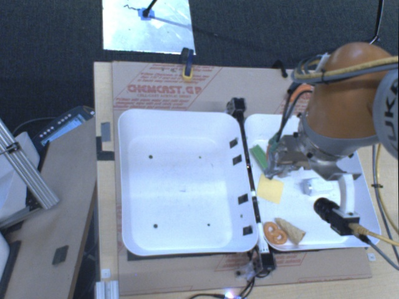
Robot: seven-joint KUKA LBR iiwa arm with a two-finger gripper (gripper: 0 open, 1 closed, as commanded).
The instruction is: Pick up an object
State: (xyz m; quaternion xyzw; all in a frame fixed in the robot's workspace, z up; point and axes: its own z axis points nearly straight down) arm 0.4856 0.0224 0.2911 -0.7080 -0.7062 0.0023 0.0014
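Hovering just above the yellow square [270, 189] in the right bin [324, 232], the tool [274, 164] hides its finger state; green piece [258, 154], pretzel [274, 232] and wedge [291, 230] lie near that square.

grey arm [349, 139], bulbous orange band, yellow and black cables, metallic claw [278, 157].
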